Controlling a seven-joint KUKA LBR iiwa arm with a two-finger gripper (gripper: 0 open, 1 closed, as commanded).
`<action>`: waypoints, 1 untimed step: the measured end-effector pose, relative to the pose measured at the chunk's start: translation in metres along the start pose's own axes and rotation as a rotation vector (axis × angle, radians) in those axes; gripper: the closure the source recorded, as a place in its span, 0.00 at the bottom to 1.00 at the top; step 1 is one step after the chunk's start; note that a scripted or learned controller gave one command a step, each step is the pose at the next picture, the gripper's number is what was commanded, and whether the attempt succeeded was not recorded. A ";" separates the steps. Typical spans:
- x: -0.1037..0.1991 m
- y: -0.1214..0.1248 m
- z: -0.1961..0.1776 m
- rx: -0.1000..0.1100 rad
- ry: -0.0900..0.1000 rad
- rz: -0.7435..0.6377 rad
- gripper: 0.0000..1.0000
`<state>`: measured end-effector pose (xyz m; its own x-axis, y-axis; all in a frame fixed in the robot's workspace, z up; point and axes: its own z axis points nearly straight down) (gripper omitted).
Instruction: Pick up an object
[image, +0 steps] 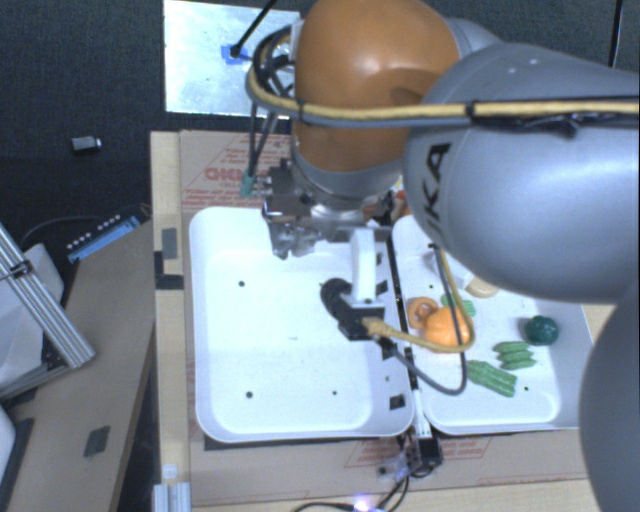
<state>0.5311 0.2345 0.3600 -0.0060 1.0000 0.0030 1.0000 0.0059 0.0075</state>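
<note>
Bench with a brown cardboard sheet (215, 178) under two shallow white bins, dark floor beyond. You have the left bin (262, 350) and the right bin (535, 408) side by side, meeting along the middle. The arm (530, 170) comes in from the right and covers the far part of the right bin, with the orange band (370, 70) above the wrist. The gripper (287, 240) sits over the far side of the left bin, near its back rim; from this angle you can't tell whether it is released or clenched. Your pick targets lie in the right bin: an orange object (437, 326) near its left wall, two green pods (492, 377), possibly beans, just right of it, a dark green ball (541, 329) further right, and a pale object (482, 290) at the arm's edge.
</note>
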 end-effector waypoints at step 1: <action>-0.002 0.076 -0.030 -0.001 -0.002 0.006 1.00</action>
<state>0.6065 0.2331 0.3908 0.0005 1.0000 0.0011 1.0000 -0.0005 0.0089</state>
